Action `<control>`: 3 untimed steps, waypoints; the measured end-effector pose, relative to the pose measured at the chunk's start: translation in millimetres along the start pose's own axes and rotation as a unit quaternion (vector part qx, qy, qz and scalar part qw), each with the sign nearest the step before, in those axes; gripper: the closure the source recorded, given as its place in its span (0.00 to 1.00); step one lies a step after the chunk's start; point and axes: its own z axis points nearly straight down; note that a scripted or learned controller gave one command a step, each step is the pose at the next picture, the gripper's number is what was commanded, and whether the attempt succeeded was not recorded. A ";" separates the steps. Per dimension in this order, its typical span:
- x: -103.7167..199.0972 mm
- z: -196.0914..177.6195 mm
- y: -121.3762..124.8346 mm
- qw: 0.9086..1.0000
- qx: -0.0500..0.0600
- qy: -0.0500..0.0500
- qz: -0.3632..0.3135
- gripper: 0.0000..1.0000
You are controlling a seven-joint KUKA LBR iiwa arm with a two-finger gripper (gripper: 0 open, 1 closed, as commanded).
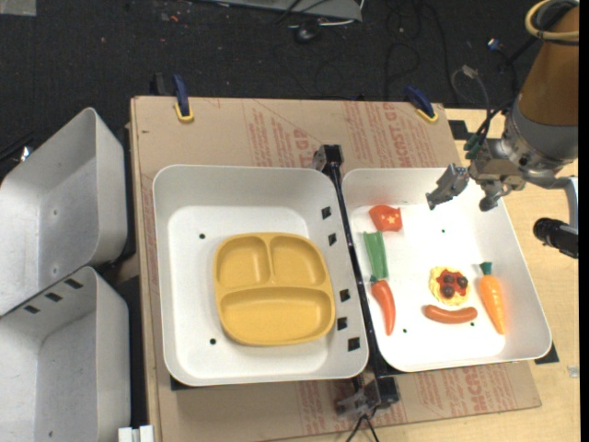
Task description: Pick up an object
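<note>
My gripper (469, 191) hangs over the far part of the right bin (525, 339), its two fingers spread open with nothing between them. Below it in that bin lie a red tomato-like piece (387, 217), a green strip (375, 254), a red chili pepper (384, 305), a small yellow pizza piece with dark toppings (449, 284), a red sausage (450, 315) and an orange carrot (493, 301). The tomato piece sits to the left of the gripper, apart from it.
The left bin (175, 339) holds a yellow divided plate (273, 287). A black divider with clips (342, 247) runs between the bins. Two spare white bins (55, 247) stand off the bench at the left. The grey and orange arm (552, 90) comes in from the upper right.
</note>
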 end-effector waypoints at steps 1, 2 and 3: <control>0.5 -7.2 1.9 1.000 -0.006 -0.001 -0.001 0.00; -6.7 38.9 0.4 1.000 -0.005 -0.001 0.000 0.00; -7.6 103.1 -1.6 1.000 -0.003 0.000 0.000 0.00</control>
